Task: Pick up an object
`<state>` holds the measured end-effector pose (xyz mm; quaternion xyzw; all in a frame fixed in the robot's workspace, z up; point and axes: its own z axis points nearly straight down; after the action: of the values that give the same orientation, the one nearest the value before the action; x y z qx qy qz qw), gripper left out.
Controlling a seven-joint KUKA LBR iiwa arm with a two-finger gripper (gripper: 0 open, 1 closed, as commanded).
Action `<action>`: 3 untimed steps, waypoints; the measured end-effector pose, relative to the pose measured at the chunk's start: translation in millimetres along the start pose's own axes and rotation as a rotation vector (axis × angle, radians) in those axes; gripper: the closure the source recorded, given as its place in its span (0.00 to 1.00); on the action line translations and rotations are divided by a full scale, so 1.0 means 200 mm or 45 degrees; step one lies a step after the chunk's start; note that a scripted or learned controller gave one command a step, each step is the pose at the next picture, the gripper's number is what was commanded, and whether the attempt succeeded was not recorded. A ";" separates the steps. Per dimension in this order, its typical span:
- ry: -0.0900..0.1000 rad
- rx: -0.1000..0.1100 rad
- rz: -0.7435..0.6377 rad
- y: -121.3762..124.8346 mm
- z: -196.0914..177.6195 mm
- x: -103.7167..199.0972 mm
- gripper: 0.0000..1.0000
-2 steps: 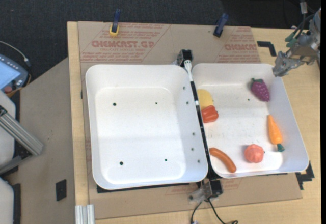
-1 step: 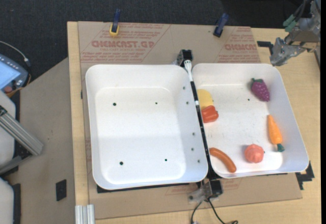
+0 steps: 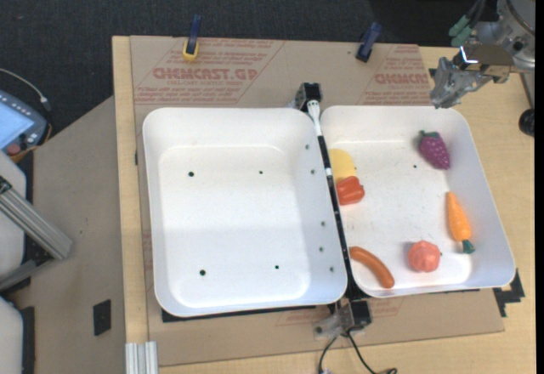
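- Hand (image 3: 445,92) hangs above the far right corner of the right bin (image 3: 489,274), over the rim, apart from every object. Whether it is spread or pressed together cannot be told at this angle; nothing is seen in it.
- Grapes (image 3: 433,149), purple: nearest the hand, just below it, inside the right bin.
- Carrot (image 3: 458,220), orange, lies lengthwise further down, near the bin's right wall.
- Pink-red round fruit (image 3: 424,256) sits beside the carrot's lower end, well apart from the hand.
- Sausage (image 3: 371,266), orange-red, lies tilted at the bin's near edge, farthest from the hand.
- Yellow piece (image 3: 342,163) and red piece (image 3: 349,190) touch each other against the divider, left of the hand and lower.
- Left bin (image 3: 166,138) lies well left of the hand.
- Both bins rest on cardboard (image 3: 255,66) atop the desk (image 3: 527,185).
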<state>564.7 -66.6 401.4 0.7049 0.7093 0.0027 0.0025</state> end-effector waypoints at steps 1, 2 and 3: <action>0.001 -0.002 0.001 -0.10 -0.21 0.20 1.00; -0.003 0.000 0.006 -0.09 -0.25 0.18 1.00; -0.004 -0.006 0.006 -0.09 -0.30 0.18 1.00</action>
<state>546.1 -30.0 461.6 0.7065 0.7076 0.0032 0.0053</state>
